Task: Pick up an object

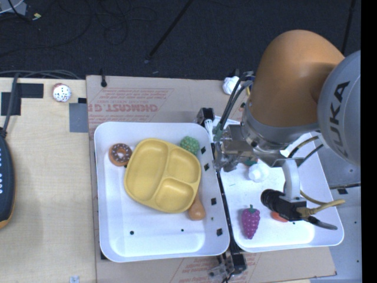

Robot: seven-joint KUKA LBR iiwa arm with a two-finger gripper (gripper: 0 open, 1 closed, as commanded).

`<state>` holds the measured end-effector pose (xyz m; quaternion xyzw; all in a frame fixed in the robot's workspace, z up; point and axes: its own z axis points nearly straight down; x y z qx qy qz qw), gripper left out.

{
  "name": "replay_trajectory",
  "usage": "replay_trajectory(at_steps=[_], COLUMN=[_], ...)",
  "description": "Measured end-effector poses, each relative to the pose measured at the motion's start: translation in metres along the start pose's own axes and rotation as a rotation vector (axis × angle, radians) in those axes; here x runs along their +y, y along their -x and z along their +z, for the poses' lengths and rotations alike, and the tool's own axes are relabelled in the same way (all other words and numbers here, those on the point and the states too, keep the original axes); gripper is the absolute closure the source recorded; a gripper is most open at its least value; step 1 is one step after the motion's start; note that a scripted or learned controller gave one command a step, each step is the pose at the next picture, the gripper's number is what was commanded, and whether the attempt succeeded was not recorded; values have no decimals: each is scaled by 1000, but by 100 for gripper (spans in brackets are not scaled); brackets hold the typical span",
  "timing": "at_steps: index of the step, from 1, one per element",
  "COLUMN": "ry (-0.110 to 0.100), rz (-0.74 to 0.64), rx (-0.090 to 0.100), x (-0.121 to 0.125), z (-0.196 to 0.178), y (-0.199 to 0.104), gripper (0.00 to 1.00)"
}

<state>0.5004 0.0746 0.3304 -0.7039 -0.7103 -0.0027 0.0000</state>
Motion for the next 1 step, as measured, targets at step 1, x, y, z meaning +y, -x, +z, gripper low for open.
replay_trajectory(at_steps=[1], ry=[3], rz=[8], rx=[-1], x=[-24], z=[-98], y=[-4], gripper=[100])
